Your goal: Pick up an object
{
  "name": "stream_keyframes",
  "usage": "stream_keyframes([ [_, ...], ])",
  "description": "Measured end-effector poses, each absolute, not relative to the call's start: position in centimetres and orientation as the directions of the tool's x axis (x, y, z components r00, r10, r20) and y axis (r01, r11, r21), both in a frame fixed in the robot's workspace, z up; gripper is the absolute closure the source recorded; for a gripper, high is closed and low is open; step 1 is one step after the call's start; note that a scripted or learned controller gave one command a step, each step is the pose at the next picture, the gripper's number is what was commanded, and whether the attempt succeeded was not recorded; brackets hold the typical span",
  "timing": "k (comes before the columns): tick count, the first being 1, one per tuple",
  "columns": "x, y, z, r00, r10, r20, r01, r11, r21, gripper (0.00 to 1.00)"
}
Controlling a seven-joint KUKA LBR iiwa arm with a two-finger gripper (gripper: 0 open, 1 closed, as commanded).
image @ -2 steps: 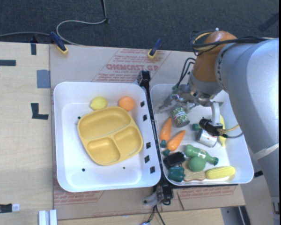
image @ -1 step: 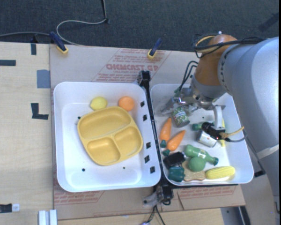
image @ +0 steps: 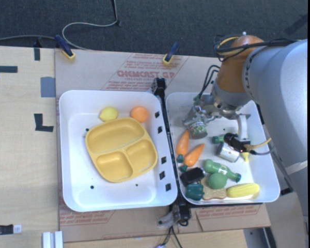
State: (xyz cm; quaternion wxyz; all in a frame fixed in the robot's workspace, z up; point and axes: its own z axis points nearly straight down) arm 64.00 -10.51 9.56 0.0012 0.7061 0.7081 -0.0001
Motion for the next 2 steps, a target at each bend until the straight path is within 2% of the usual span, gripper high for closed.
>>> stream_keyframes([
  [1,63.4,-5.5,18.5,-0.003,1.0,0.0,1.0,0.003,0.001,1.0],
  [2,60.4,-0.6,22.8,-0.003,1.0,0.001,1.0,0.003,-0.001,1.0],
])
